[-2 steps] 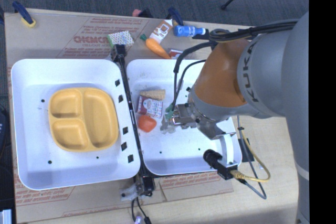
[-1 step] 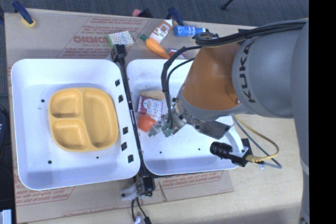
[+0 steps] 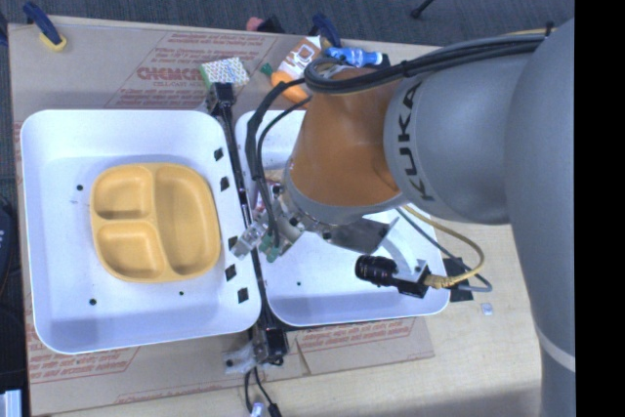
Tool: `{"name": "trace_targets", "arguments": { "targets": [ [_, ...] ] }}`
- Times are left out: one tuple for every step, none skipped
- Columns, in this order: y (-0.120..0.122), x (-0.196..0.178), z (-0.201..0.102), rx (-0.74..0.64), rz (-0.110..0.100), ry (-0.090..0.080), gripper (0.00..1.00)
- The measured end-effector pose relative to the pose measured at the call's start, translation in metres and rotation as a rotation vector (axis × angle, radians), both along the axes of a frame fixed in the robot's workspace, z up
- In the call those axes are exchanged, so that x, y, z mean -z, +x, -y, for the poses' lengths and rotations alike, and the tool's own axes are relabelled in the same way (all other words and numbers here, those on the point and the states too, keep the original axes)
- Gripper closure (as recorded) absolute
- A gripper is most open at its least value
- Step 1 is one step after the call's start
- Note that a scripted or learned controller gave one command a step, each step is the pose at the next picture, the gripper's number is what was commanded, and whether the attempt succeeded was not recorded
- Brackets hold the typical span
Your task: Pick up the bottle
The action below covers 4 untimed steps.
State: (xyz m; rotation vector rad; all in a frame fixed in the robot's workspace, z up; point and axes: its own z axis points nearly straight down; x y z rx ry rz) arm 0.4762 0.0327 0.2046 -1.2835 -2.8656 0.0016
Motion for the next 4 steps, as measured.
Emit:
{"name": "trace_targets", "arguments": {
  "targets": [
    [0.001, -0.079, 0.044, -0.474, 0.003, -0.001, 1.00],
    [0.000, 0.013, 0.011, -0.895, -0.001, 0.002, 1.00],
    [0.006, -0.040, 0.008, -1.297, 0.003, 0.000, 1.00],
    [0.024, -0.150, 0.056, -1.458, 0.003, -0.002, 1.00]
  ]
}}
